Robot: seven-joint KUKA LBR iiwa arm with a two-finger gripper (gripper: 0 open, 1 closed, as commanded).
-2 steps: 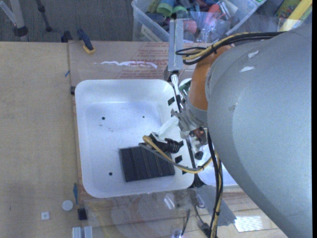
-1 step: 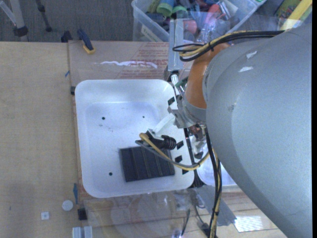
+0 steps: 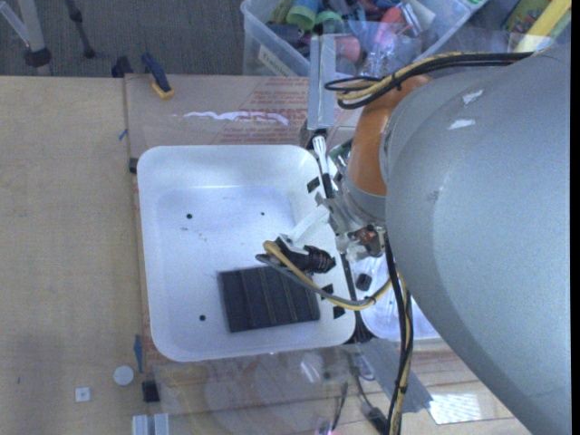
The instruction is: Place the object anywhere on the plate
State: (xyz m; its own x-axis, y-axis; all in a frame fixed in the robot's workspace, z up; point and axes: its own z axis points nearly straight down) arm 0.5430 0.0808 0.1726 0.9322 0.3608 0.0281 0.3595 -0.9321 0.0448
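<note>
1. the tabletop [image 3: 63, 243] is pale wood, and its left part is bare.
2. a brownish sheet [image 3: 217, 102] lies flat on it and reaches past the far rim of the white bin.
3. the shallow white bin [image 3: 145, 243] sits on that sheet, its left wall close to the sheet's left edge.
4. a blue clamp [image 3: 159, 80] sits at the sheet's far left corner.
5. by the bin's near left corner lie a small white disc [image 3: 123, 375], a tiny pale square [image 3: 82, 393] and a small black piece [image 3: 150, 391], each apart from the others.

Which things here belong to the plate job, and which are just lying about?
Job:
black ribbed slab, in the left white bin.

Lying about:
clear tub of toys behind the bins; blue clamp; small round disc on the bench.
</note>
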